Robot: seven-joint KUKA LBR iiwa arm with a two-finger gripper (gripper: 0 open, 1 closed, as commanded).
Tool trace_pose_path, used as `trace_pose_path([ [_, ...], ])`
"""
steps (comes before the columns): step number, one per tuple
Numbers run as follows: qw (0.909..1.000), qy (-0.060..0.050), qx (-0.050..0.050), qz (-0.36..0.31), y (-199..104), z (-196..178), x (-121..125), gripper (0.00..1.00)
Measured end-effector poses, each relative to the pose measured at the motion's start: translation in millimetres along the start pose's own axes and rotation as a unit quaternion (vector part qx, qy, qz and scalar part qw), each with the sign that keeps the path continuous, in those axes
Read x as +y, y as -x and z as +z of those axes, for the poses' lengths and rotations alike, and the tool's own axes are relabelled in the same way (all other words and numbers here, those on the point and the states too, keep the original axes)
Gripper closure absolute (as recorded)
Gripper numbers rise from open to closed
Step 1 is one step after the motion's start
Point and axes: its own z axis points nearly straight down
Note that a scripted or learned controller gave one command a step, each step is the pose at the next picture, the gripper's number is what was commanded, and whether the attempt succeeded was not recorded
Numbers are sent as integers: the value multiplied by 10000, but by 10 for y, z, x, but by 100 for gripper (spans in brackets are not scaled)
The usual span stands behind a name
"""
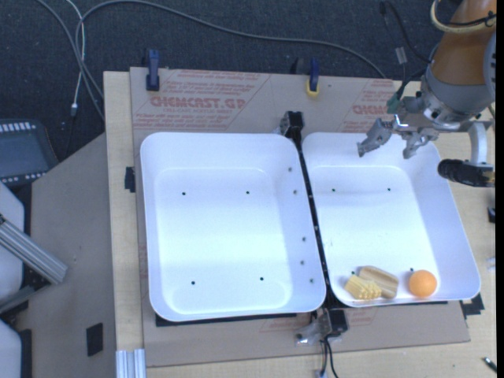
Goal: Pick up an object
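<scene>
Where the bench (pixel 118 211) carries them, two shallow white bins sit side by side, their inner rims touching along a dark seam. Left bin (pixel 153 211): bare white floor with a few small dark dots. Right bin (pixel 449 203): three objects, all bunched at the near edge. Count as follows. One orange ball (pixel 423 283), nearest the right corner. One tan bread-like roll (pixel 380 276), lying flat to the ball's left, apart from it. One yellow ridged piece shaped like a corn cob (pixel 362 288), touching the near-left side of the roll.

Arm enters from the right, grey body with an orange band (pixel 466 34) above the wrist. Claw (pixel 392 140) hangs over the far edge of the right bin, near its far right corner. Two fingers are spread apart, released, one toward the bin's middle and one toward the right rim. Nothing sits between them and they touch no object. All three objects lie well apart from the claw, at the opposite end of the same bin.

Around the bins: a printed cardboard sheet (pixel 197 99) under both, held by two clamps at the far edge, one blue (pixel 151 68) and one blue with yellow (pixel 313 77). Cables (pixel 79 30) trail across the dark floor beyond the bench.
</scene>
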Motion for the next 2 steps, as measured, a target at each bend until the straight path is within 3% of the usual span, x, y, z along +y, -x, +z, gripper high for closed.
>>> trace_pose_path([
  [1,10000,47,-4,-4,-3,-54,17,0],
  [2,10000,22,0,-2,46,488,-71,0],
])
